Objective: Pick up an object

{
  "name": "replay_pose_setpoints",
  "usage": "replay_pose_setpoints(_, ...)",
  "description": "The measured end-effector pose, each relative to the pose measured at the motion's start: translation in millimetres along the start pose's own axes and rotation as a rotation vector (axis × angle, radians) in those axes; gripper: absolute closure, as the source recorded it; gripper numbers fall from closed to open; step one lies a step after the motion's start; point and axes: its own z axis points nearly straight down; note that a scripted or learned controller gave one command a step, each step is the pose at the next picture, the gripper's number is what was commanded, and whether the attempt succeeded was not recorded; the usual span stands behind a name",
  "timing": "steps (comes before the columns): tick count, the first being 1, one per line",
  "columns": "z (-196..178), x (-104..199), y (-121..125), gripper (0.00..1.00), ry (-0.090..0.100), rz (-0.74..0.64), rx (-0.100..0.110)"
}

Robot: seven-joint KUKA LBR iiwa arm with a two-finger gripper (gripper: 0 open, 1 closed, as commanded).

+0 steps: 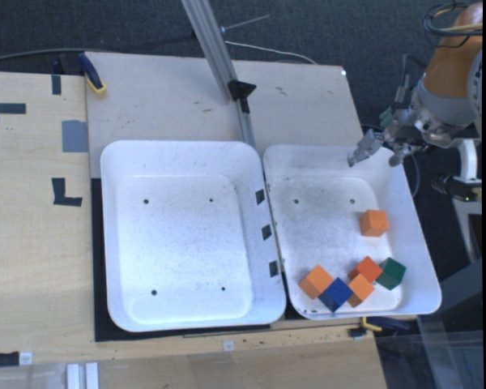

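In the right bin (308, 177) lie several small blocks. One orange block (373, 223) sits alone near the bin's right wall. At the front right corner cluster an orange block (315, 281), a blue block (335, 294), another orange one (361, 288), a red-orange one (368, 268) and a dark green one (392, 273). My gripper (378, 152) hangs over the back right corner of this bin, well behind the blocks. Its two fingers are spread apart with nothing between them.
The left bin (117, 217) stands beside the right one, their walls touching. A slanted metal post (215, 47) rises behind the bins. A yellow-handled tool (92, 76) lies at the back left of the bench. Cables and the arm's base are to the right.
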Motion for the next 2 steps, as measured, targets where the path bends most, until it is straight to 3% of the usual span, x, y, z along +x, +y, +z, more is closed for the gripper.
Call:
replay_pose_setpoints(1, 117.6, -3.5, -69.9, 0.00, 0.004, 0.003, 0.009)
replay_pose_setpoints(2, 118.6, -0.1, -72.4, 0.00, 0.002, 0.001, 0.000)
